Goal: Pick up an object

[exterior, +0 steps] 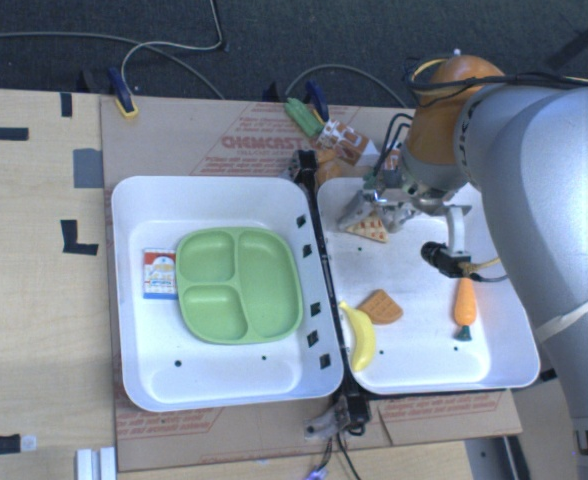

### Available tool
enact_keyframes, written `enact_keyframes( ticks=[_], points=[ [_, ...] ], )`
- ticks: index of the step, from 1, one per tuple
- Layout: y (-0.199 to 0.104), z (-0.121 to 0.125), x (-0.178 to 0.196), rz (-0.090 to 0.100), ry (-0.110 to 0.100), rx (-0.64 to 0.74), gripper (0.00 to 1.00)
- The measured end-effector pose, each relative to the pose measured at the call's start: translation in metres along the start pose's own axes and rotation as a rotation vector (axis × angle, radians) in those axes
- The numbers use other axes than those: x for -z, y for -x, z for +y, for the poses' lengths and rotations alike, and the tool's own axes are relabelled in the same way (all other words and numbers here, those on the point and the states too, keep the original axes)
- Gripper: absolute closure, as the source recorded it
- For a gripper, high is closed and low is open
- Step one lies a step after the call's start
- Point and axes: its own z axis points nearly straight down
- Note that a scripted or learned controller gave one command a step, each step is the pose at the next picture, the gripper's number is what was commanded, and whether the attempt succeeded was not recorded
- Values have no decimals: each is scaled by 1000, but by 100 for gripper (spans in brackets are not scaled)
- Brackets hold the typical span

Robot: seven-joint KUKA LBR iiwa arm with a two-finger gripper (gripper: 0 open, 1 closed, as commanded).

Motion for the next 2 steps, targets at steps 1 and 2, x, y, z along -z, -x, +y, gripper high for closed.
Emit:
enact_keyframes(
  ticks=[1,2],
  points=[
    [-14,0,0,0,-1,0,0],
    [-14,-1,9,0,-3,1,100]
  ],
)
